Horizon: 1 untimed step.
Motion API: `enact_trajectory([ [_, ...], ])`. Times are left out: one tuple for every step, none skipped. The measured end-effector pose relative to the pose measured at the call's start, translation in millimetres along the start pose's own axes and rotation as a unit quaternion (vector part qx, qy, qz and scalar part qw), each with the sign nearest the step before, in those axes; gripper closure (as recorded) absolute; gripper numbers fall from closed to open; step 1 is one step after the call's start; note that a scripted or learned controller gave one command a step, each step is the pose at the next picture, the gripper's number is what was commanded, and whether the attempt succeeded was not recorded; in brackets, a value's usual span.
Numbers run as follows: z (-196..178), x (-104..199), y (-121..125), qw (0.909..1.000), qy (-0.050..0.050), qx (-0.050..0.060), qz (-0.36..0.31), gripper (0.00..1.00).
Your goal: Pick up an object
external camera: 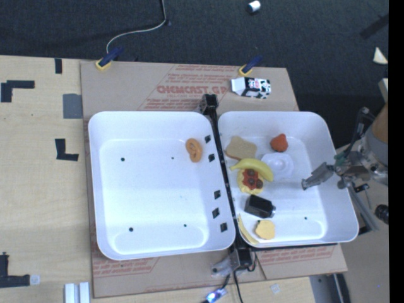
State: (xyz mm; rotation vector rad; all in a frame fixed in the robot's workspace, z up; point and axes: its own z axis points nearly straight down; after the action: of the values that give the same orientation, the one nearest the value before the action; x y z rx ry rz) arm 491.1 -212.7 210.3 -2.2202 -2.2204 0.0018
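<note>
The right bin (319,126) holds several small items: a tan bread slice (240,148), a red tomato-like ball (279,142), a yellow banana (252,166), a clear round lid (281,164), a red-and-yellow piece (251,181), a black block (259,206) and a yellow disc (266,230). An orange pastry-like piece (194,149) lies in the left bin (107,128) near its right wall. My gripper (310,182) hangs over the right side of the right bin, right of the clear lid, with nothing seen in it.
The arm's wrist (360,166) crosses the right bin's right rim. Black clips (218,194) line the wall between the bins. A small printed box (252,87) lies on the cardboard behind the right bin. Both bins rest on a cardboard sheet (183,87).
</note>
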Motion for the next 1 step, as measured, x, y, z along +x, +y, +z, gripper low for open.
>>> enact_trajectory([
  [-9.7,0.4,0.2,1.0,0.0,0.0,0.0,1.0],
])
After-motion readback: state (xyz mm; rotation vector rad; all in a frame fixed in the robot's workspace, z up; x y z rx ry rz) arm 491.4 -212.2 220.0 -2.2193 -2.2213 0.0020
